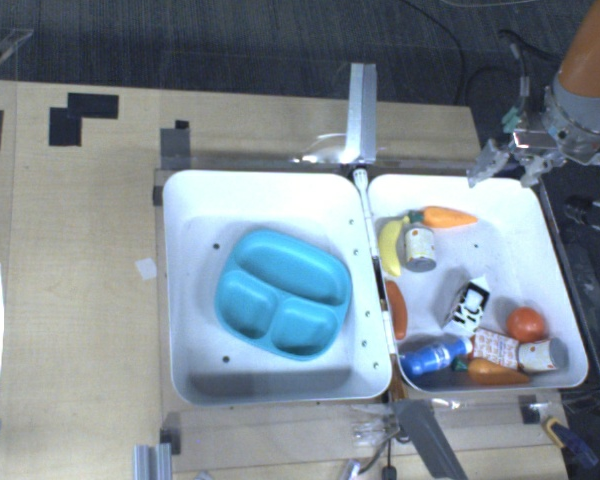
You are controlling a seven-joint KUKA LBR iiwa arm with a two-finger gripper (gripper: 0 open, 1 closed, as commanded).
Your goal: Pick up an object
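Gripper above right bin's far edge, fingers spread, nothing between them, carrot, banana, can, bottle, tomato inside, blue tray in left bin

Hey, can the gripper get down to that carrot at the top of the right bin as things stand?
Probably yes. The gripper hangs over the right bin's upper corner, and the carrot lies uncovered nearby, only a small can beside it.
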